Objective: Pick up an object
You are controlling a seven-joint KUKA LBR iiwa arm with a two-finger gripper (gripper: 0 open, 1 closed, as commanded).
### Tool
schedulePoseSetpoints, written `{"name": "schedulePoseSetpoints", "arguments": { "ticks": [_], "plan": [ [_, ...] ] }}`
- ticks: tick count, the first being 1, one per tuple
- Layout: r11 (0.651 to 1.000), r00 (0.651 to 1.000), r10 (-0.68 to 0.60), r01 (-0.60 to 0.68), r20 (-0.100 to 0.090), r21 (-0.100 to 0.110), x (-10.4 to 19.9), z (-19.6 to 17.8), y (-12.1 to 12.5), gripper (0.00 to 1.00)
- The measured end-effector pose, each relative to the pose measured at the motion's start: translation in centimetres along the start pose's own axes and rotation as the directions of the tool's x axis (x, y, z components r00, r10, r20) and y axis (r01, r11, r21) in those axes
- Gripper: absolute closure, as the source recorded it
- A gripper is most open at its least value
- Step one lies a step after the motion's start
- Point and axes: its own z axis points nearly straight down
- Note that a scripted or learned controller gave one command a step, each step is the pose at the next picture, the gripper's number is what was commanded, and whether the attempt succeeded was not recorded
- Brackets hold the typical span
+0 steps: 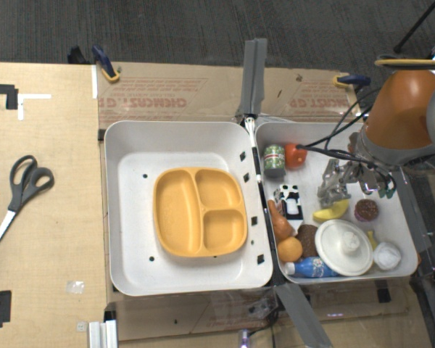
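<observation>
My gripper (pixel 336 188) hangs over the right bin (pixel 406 227), in its upper middle, and stands open with nothing between its fingers. Just below it lies a yellow banana (pixel 331 211). To its left are a green can (pixel 274 159) and a red round fruit (pixel 296 155). A black-and-white object (pixel 290 201), a carrot (pixel 278 222), an orange (pixel 289 249) and a brown round object (pixel 307 233) lie along the bin's left side. A white round dish (pixel 344 246), a blue bottle (pixel 312 268), a dark red round item (pixel 366 209) and a small white cup (pixel 387 255) fill the lower part.
The left bin (pixel 127 216) holds an orange divided plate (pixel 201 212). Scissors (pixel 22 187) lie on the bench at far left. A grey divider bar (pixel 253 78) rises between the bins at the back. Cables run from the orange-banded wrist (pixel 402 111) across the right bin's top.
</observation>
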Motion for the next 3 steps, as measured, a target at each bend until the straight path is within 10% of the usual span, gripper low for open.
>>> {"name": "schedulePoseSetpoints", "arguments": {
  "ticks": [1, 2, 3],
  "plan": [
    [0.995, 0.995, 0.099, -0.099, 0.003, 0.000, -0.3, -25.3, -5.4, 1.00],
    [0.913, 0.913, -0.407, 0.407, 0.003, -0.001, -2.4, -23.8, -6.0, 1.00],
    [0.793, 0.793, -0.610, 0.610, 0.001, 0.000, 0.5, 0.0, -5.6, 1.00]
  ]
}}
